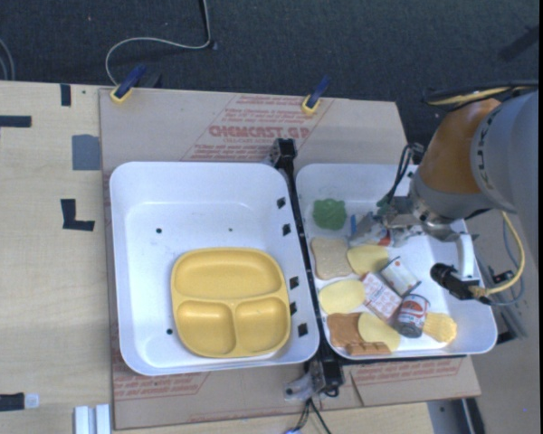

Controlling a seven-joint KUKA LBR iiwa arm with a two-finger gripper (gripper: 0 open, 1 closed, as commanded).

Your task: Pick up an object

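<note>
Over right bin (485, 337) — gripper (377, 227) (low).

You are looking down from one fixed camera above the pale wooden worktop (36, 269), tilting slightly and sitting fairly far back, taking in both shallow white plastic bins (136, 242) whole, with the grey, orange-banded arm (489, 152) entering from the right.

Grey, rounded arm (511, 152) casing with a smooth matte finish. Broad orange band (452, 156) wrapped above the wrist, glossy and curved. Below that, a darker metallic wrist section carrying the gripper (386, 227), small and cluttered with fittings. Thin black cables looped alongside the wrist, plus a yellow cable (516, 260) curving past a black cylindrical fitting (452, 280).
</note>
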